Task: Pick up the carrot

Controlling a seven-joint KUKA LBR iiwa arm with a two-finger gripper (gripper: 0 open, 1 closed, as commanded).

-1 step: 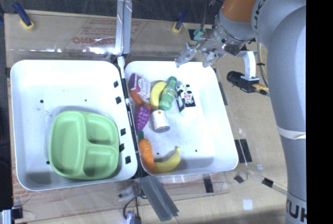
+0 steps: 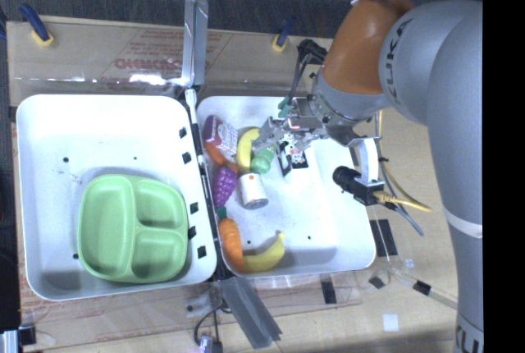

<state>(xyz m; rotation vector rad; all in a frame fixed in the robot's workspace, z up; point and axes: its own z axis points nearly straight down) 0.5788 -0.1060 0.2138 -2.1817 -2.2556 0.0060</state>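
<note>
the bench carries two shallow white bins side by side. the left bin [image 2: 41, 179] holds a light green divided plate [image 2: 131, 226], which lies toward its near edge. the right bin [image 2: 328, 220] holds a small heap of toy food along its left wall.

the carrot [image 2: 230, 240] lies in the right bin's near left corner, orange, its length running along the left wall. a yellow banana [image 2: 264, 254] curves just beside it on its right, touching or nearly touching it near the bin's near edge. further up the same wall sits a purple bunch of grapes [image 2: 223, 184], with a white can [image 2: 253, 190] just to its right. beyond them, near the bin's far left corner, are a second banana [image 2: 245, 148], a dark red packet [image 2: 212, 130] and a small green piece [image 2: 262, 162].

the grey arm, with its orange band [image 2: 365, 43], reaches in from the right over the far edge of the right bin. the gripper [image 2: 287, 142] hangs above the far part of that bin, near the second banana and the green piece, well apart from the carrot. whether its fingers are apart or together cannot be told; nothing can be made out between them.
</note>
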